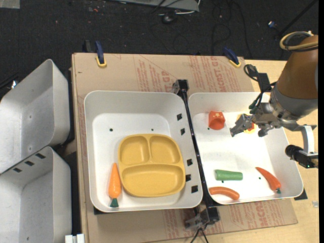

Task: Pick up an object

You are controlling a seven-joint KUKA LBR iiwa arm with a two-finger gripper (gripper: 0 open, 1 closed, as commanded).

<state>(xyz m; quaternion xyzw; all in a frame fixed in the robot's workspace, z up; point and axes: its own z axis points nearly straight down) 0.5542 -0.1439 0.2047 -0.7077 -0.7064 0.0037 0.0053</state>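
A grey KUKA arm with an orange band (pixel 302 67) reaches in from the right over the right-hand white bin (pixel 283 196), one of two shallow bins set side by side on a brown board-covered desk (pixel 147 75). Its gripper (pixel 246 126) hangs low above the upper part of that bin, the dark jaws spread apart to a moderate width with nothing gripped between them. A small yellow object (pixel 249 127) shows just at the fingertips, partly hidden by them; what it is cannot be told, nor whether the fingers touch it.

Just to the left of the gripper, a small red-orange cup (pixel 216 120) lies on the bin floor, apart from the jaws. Toward the near side of the same bin lie a green toy vegetable, likely a cucumber or pickle (pixel 228 175), an orange-red sausage-shaped piece (pixel 224 192) just below it, and a red chilli pepper (pixel 268 178) over to the right, near the bin's wall.

The left-hand white bin (pixel 101 110) carries a yellow divided plate (pixel 151 164) with three compartments, and a toy carrot (pixel 115 183) lying just beside the plate's left edge, green stem pointing toward the near wall. Two spare white bins (pixel 30 135) stand off the desk at the far left.
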